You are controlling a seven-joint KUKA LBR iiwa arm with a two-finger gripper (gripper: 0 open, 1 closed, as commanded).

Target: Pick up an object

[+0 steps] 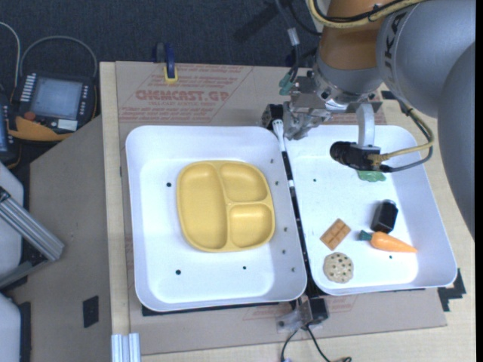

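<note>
While arm (355, 44) hovers, carrot (392, 241) perhaps untouched

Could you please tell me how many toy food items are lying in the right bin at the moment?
3: a carrot by the near right side, a cracker left of it, a cookie nearest the front. The arm may hide others.

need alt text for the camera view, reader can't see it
A grey arm's gripper hovers at the top edge between two white bins. The left bin holds a yellow tray; the right bin holds a carrot, cookie, cracker and black block.
</note>
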